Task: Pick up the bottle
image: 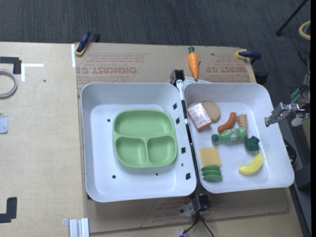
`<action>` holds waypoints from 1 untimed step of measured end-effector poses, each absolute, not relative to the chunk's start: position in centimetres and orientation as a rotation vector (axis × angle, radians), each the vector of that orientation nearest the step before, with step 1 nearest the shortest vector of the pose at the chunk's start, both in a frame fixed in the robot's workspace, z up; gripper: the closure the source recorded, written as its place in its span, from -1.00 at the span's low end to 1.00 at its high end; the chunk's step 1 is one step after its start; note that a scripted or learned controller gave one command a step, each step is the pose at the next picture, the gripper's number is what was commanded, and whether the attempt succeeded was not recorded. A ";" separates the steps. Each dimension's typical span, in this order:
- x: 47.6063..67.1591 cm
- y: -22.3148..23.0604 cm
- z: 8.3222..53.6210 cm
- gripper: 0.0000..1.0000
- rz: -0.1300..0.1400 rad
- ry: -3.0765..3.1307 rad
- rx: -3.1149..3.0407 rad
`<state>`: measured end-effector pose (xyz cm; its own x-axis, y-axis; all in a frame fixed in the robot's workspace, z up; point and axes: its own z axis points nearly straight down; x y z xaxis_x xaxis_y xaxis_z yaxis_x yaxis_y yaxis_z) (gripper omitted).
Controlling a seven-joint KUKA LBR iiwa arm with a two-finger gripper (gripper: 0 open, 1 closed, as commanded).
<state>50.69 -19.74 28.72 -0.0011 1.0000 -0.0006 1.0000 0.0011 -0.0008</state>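
Left bin (94,132): one green tray (145,139) with three compartments, lying flat near the middle.

Right bin (266,100): nine small items, grouped toward the centre.
- Bottle (230,136), green with a pale label, lying on its side in the middle of the bin, cap end toward the left bin.
- Sausage (227,122), red-orange, just above the bottle.
- Small tan ridged piece (242,121), beside the sausage (what it is cannot be told).
- Packet (199,116), white and red, upper left, touching a round brown cookie (212,111).
- Dark green lump (252,143) at the bottle's right end.
- Banana (251,165), yellow, lower right.
- Yellow square slab (210,157), below the bottle, with a green ridged piece (212,173) just under it.

Outside the bins: a carrot (192,62) on the cardboard (118,65) above the right bin.

Gripper (272,119): at the right bin's outer edge, well apart from the bottle; whether its jaws stand apart or together cannot be told.
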 end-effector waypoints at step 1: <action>50.7 -19.8 29.7 1.00 0.002 -2.226 -2.219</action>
<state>50.74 -19.77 29.66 -0.0030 1.0000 -0.0018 1.0000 0.0030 -0.0003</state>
